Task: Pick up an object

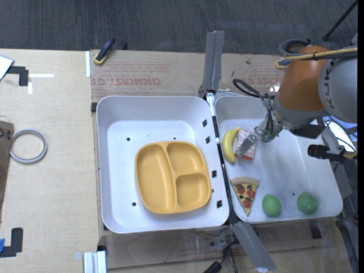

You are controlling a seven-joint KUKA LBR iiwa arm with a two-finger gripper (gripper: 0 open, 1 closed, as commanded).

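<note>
The right bin (318, 169) holds a yellow banana (229, 145), a small white and red carton (245, 143), a pizza slice (245, 193) and two green limes (272, 205) (307, 203). My gripper (248, 147) reaches in from the right and is down on the carton, just right of the banana. The grey gripper tip overlaps the carton's top and hides part of it. The carton rests low in the bin, tilted against the banana.
The left bin (114, 152) holds a yellow divided plate (173, 176). A grey divider post (213, 61) stands between the bins at the back. A tape roll (27, 146) lies on the bench at far left. The arm's orange band (301, 78) hangs over the right bin's back corner.
</note>
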